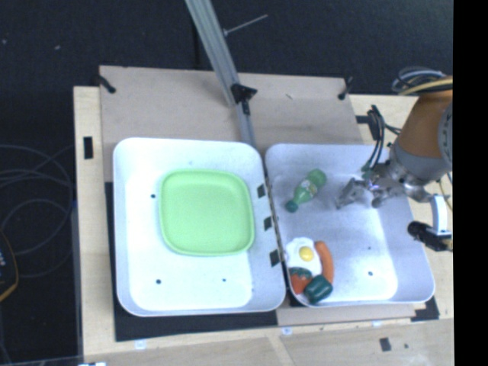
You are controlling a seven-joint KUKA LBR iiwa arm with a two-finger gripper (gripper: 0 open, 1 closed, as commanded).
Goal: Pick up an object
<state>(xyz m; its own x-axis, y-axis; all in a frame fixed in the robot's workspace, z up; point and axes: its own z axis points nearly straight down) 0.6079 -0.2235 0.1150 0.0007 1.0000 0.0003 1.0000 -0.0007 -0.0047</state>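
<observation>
In the right bin [381, 280] a small green bottle [306, 188] lies on its side near the upper left. A fried egg toy [303, 253], an orange carrot [325, 258] and a dark green piece [319, 287] crowd the bin's lower left corner. My gripper [357, 191] hangs over the bin's upper middle, to the right of the bottle and apart from it. Its fingers look spread, with nothing between them.
The left bin [137, 204] holds a light green square plate [207, 211]. A grey metal pole [217, 44] slants down from the top to the gap between the bins. The arm's orange band [423, 124] shows at the right edge.
</observation>
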